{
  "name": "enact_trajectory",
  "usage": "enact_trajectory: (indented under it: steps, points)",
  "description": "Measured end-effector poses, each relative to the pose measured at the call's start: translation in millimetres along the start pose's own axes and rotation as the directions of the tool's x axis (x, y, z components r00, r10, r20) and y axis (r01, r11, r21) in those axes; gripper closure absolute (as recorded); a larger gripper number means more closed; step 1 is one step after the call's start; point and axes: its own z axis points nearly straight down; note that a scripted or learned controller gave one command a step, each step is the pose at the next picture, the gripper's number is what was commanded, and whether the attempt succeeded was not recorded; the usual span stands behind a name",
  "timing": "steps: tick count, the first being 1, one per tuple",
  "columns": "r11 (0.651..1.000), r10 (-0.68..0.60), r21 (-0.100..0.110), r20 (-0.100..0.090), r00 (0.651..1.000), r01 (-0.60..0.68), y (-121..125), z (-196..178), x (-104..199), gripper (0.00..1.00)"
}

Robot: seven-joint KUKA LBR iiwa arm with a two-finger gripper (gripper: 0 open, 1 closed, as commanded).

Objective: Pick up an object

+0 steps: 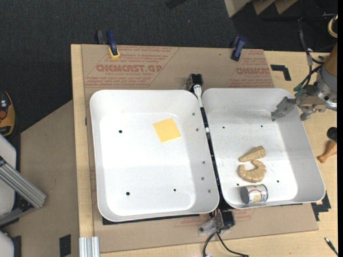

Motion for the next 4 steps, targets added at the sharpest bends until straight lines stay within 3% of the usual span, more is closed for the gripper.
enact_trajectory:
  steps: [1,2,3,4]
  points:
    - [1.0,0.0,0.01,-0.006,1.0,0.0,-55.3,106.9,50.6,0.0]
    - [1.0,0.001,-0.003,0.002,1.0,-0.001,-51.2,90.5,47.0,1.0]
    - [1.0,0.005,-0.007,0.006,1.0,-0.005,-83.4,-0.7,-3.6,1.0]
    - [1.0,-0.003,-0.019,0.008,1.0,0.004,-62.2,-138.4,7.3,1.0]
